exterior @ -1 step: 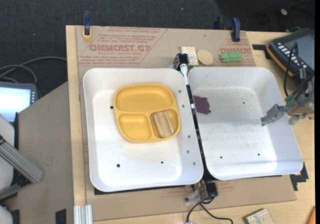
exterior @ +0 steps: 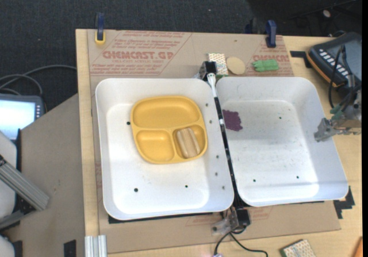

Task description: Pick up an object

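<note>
A small purple object [exterior: 232, 119] lies in the right bin [exterior: 287, 192], close to its left wall. In the left bin [exterior: 115, 181] sits a yellow divided plate [exterior: 167, 115], and a tan, bread-like piece [exterior: 186, 141] rests in its lower right compartment. My gripper [exterior: 329, 128] is low over the right rim of the right bin, far to the right of the purple object and holding nothing that I can see. Its small grey shape is too unclear to read.
Behind the bins on the cardboard sheet lie a green item [exterior: 265, 65], a tan round disc [exterior: 235, 65] and a small patterned block [exterior: 217, 58]. Blue clamps [exterior: 270, 30] stand at the sheet's far edge. A black device [exterior: 332, 61] is at the far right.
</note>
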`<action>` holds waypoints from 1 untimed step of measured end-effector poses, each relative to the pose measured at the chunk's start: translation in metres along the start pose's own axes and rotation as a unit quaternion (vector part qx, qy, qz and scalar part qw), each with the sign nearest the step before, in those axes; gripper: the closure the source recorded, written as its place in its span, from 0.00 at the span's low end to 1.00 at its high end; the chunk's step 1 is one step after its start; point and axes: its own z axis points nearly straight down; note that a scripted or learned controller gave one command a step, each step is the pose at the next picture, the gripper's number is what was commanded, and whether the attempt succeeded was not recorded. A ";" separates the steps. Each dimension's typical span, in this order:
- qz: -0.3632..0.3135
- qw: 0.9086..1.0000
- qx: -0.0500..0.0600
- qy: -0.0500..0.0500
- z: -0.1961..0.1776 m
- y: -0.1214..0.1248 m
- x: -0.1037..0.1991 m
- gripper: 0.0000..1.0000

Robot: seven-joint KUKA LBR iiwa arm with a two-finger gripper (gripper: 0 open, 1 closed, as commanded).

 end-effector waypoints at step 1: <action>-0.002 1.000 0.003 0.003 -0.017 -0.022 0.046 1.00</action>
